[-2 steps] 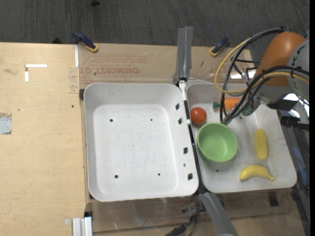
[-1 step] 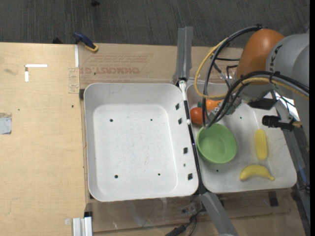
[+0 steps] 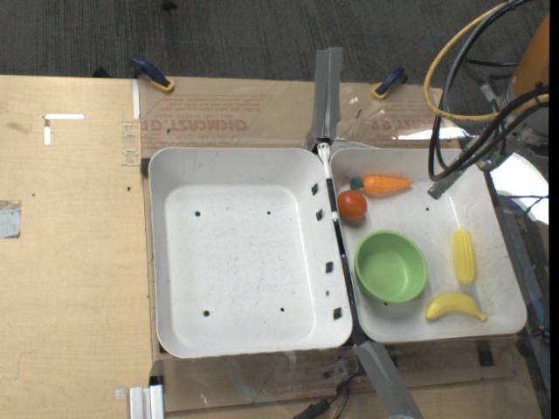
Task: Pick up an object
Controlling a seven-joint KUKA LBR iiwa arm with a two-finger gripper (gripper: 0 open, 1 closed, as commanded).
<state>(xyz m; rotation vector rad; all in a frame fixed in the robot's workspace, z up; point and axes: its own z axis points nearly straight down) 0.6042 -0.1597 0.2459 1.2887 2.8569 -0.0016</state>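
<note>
The right bin holds an orange carrot and a red tomato near its far left corner. A green bowl sits in its middle. A yellow corn cob and a banana lie toward its right and front. My gripper reaches in from the upper right on a dark slanted link, its tip over the bin's far part, just right of the carrot. Nothing is visibly held in it.
The left bin stands beside the right one, with a grey divider bar running back between them. Black and yellow cables loop around the arm at the upper right. Two clamps grip the bench's far edge.
</note>
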